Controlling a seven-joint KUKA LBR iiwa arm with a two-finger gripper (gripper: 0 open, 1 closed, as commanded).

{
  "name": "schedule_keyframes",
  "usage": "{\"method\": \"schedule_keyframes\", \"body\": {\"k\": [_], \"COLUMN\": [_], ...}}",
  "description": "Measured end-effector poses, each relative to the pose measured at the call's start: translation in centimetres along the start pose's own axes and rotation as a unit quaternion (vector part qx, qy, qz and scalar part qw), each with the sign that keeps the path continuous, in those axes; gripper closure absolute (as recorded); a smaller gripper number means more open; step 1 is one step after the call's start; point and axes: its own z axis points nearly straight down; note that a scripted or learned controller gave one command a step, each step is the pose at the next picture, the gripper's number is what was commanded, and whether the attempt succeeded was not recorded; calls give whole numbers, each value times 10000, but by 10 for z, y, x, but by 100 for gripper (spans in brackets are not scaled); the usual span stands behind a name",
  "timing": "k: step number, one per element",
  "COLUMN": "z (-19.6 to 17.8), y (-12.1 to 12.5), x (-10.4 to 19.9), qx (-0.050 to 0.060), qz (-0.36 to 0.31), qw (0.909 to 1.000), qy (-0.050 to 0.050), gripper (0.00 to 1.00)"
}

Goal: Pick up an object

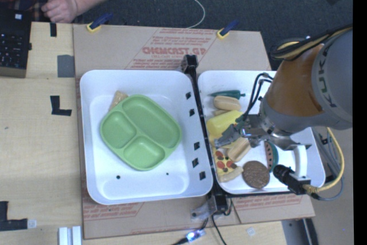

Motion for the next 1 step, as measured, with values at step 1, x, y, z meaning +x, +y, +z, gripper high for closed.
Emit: {"method": "schedule_keyframes", "body": {"k": [1], "z": [-4], "y": [-3], "x": [-4], "qx": [58], "qz": [38], "qw": [10000], "qy": [-10], "gripper": [100]}}
